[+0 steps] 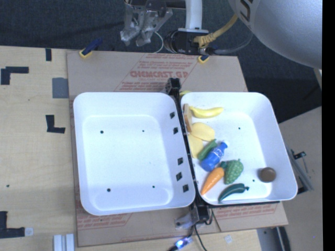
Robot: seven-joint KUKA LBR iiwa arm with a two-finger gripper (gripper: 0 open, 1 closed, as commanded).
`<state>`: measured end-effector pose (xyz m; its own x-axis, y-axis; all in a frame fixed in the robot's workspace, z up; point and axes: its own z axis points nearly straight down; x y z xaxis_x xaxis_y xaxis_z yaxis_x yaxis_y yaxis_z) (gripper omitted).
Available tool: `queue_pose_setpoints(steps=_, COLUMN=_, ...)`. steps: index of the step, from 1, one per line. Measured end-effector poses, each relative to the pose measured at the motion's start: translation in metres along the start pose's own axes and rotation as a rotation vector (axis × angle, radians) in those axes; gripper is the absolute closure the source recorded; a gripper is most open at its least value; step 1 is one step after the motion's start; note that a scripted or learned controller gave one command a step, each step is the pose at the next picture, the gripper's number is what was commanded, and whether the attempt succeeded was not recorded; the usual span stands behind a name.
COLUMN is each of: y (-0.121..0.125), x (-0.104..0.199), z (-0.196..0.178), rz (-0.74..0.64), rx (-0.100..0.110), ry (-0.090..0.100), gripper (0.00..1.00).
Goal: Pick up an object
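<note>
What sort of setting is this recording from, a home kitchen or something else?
Most likely a robotics lab bench, not a kitchen: two shallow white bins sit on taped-down cardboard, the toy food such as a plastic banana and carrot is a prop, and cables trail behind.

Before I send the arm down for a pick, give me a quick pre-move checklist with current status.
1. End effector clear of both bins, above the bench's far edge: ok.
2. End effector carrying nothing: ok.
3. Targets present in right bin: ok; banana, blue bottle, carrot.
4. Isolated target: ok; brown ball lies apart.
5. Bottle and carrot free of neighbours: not ok, clustered.
6. Finger opening: cannot tell.
</note>
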<state>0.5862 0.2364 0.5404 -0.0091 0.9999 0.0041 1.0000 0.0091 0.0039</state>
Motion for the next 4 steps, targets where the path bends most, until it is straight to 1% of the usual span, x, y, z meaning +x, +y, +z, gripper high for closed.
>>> queue_pose_setpoints(steps=1, y=-0.084, x=-0.003, z=0.102, rz=0.004, rx=0.018, ry=-0.009, gripper=1.00)
queue_pose_setpoints(steps=2, y=-0.049, x=-0.002, z=0.000, rz=0.006, rx=-0.005, ry=-0.001, gripper=1.00)
queue_pose_setpoints(steps=3, y=-0.027, x=-0.114, z=0.005, rz=0.018, rx=0.005, ry=-0.007, gripper=1.00)
queue_pose_setpoints(steps=4, y=-0.014, x=-0.031, z=0.143, rz=0.002, rx=0.018, ry=-0.008, gripper=1.00)
